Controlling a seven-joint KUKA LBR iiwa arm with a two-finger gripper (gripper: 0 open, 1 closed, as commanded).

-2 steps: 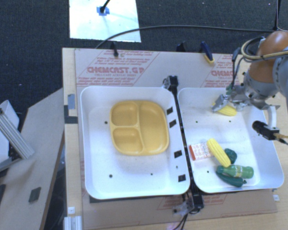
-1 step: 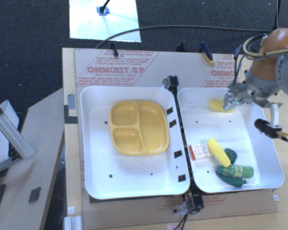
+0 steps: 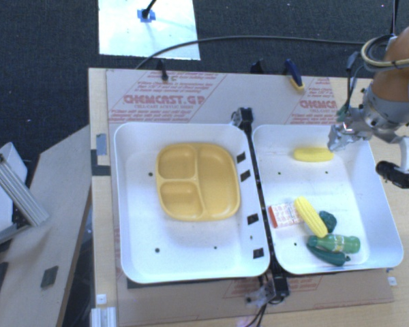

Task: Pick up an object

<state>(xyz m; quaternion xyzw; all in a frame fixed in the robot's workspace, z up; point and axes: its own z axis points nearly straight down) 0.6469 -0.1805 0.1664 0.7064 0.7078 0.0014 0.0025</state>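
The right bin [image 3: 375, 203] holds a flat yellow piece [image 3: 313, 155] near its far side. Toward its front lie a yellow corn cob [image 3: 309, 216], a small white and red packet [image 3: 283, 214], a green bottle [image 3: 339, 243] and a dark green vegetable [image 3: 329, 256]. My gripper [image 3: 341, 137] hangs over the far right of this bin, just right of and above the flat yellow piece. I see nothing between its fingers.
The left bin [image 3: 140, 251] carries a yellow divided plate [image 3: 196, 181]. A black clip strip [image 3: 252, 182] joins the two bins. A blue clamp [image 3: 294, 74] and cables lie on the board behind the bins.
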